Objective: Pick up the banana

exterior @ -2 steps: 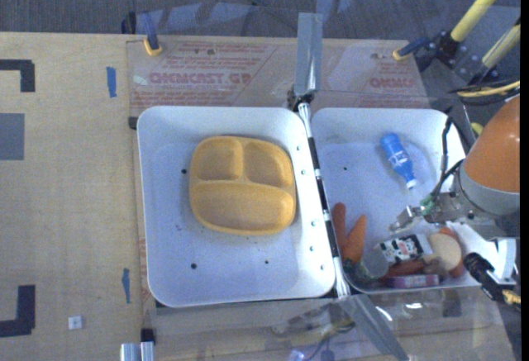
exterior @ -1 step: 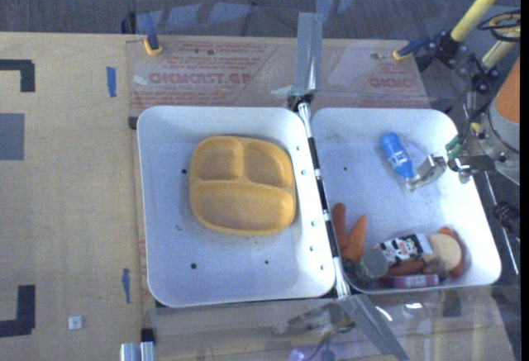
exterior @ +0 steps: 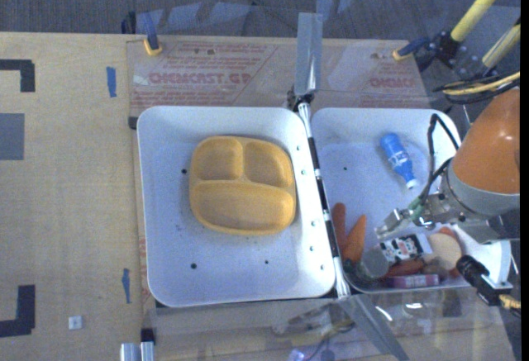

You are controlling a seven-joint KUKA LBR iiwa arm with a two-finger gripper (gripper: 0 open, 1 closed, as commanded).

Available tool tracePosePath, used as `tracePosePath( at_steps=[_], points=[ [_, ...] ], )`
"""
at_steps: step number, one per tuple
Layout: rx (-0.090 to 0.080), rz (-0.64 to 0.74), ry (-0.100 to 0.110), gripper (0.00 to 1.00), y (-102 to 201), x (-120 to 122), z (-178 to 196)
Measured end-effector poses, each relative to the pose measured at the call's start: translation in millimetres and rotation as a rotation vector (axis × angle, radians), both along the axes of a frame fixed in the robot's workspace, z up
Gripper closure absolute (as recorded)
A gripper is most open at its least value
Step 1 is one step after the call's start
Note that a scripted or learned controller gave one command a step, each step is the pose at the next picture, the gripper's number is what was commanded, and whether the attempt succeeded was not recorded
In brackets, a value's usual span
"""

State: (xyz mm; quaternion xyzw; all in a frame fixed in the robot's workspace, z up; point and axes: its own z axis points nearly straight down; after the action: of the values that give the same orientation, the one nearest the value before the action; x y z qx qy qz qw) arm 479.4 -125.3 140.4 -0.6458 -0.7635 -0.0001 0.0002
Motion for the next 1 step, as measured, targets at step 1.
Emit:
tracePosePath(
  at_steps=[1],
  points=[
    [-0.001,-0.002,-0.003,1.00,-0.8,0.6,9.7]
  ],
)
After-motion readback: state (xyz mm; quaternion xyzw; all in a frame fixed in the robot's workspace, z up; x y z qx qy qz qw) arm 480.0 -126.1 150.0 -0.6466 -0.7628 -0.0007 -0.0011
